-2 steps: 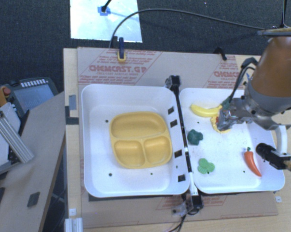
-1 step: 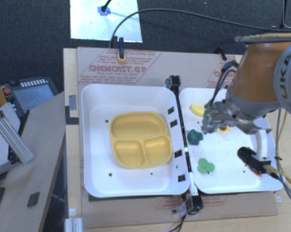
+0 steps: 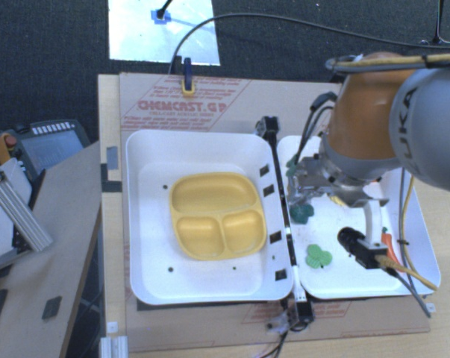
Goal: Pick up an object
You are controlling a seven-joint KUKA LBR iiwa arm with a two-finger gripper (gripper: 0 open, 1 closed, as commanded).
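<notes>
Right of the yellow plate (image 3: 213, 215), past a row of black clips (image 3: 269, 191) on the seam between the two bins, a crowded patch. Grey arm (image 3: 404, 125) with its orange band overhanging the far half of the right bin (image 3: 344, 278) and hiding most of the floor there. Gripper (image 3: 299, 195) low at the arm's end, just right of the plate's far right corner. Impossible to tell whether spread or pressed together, with wrist housing and cables in the way.

Dark green piece (image 3: 304, 214) just right of the plate's right edge, close against the near side of the gripper. Small, lumpy, matt; touching the gripper or not, hard to say, and partly shadowed. Light green piece (image 3: 319, 257) right of the plate's near right corner, lobed like a leaf or clover, flat on the white floor, apart from the dark one and in the open.

Plate itself smooth yellow plastic, rounded square, three compartments, flat in the middle of the left bin (image 3: 146, 200). Both bins shallow, glossy white, with rounded corners.

Beyond the plate, a cardboard sheet (image 3: 180, 104) with red lettering under the bins, then a silver sheet (image 3: 135, 21) on dark carpet. Left of the plate, a control pendant (image 3: 49, 151) and a ribbed aluminium bar (image 3: 16, 207), the bar cut off by the frame edge.
</notes>
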